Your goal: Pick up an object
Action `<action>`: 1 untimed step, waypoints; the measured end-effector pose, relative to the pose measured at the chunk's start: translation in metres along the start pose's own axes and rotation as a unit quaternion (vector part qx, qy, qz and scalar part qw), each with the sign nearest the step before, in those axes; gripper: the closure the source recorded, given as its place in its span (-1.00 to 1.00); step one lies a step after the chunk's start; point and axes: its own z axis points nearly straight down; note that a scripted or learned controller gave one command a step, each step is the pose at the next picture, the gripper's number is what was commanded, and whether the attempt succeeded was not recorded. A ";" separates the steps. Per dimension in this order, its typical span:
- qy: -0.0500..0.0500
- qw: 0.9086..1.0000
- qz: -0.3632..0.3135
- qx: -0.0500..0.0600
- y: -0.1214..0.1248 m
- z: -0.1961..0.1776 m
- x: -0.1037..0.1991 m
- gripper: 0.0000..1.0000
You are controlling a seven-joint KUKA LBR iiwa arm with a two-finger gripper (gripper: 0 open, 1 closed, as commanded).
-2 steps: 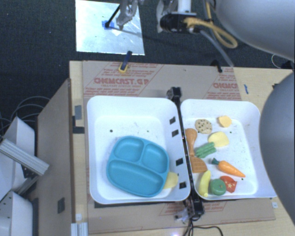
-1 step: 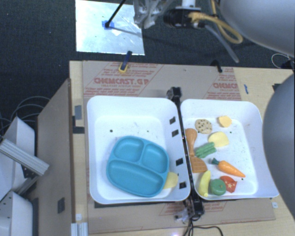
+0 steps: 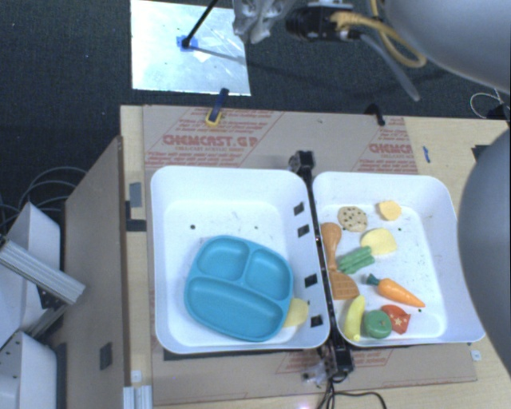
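The right bin [image 3: 437, 200] holds several toy foods: a speckled cookie [image 3: 351, 217], a yellow slice [image 3: 390, 210], a pale yellow piece [image 3: 378, 241], a tan drumstick [image 3: 330, 237], a green vegetable [image 3: 355, 260], a carrot [image 3: 397, 292], an orange wedge [image 3: 344, 286], a banana [image 3: 354, 315], a green pepper [image 3: 377, 323] and a red piece [image 3: 398, 318]. In the left bin [image 3: 215, 192] lie a blue divided plate [image 3: 239, 287] and a yellow piece [image 3: 296, 312] at its right edge. My gripper [image 3: 255, 20] hangs high at the top of the view, far beyond both bins.
The grey arm [image 3: 447, 32] with yellow cables crosses the top right, and a large blurred grey part [image 3: 487, 240] overhangs the right bin's edge. A black divider with clips [image 3: 313, 256] separates the bins. Cardboard [image 3: 239, 140] lies under them; a shiny sheet [image 3: 188, 48] lies beyond.
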 end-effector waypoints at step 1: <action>0.000 1.000 -0.002 -0.001 0.000 -0.011 0.000 1.00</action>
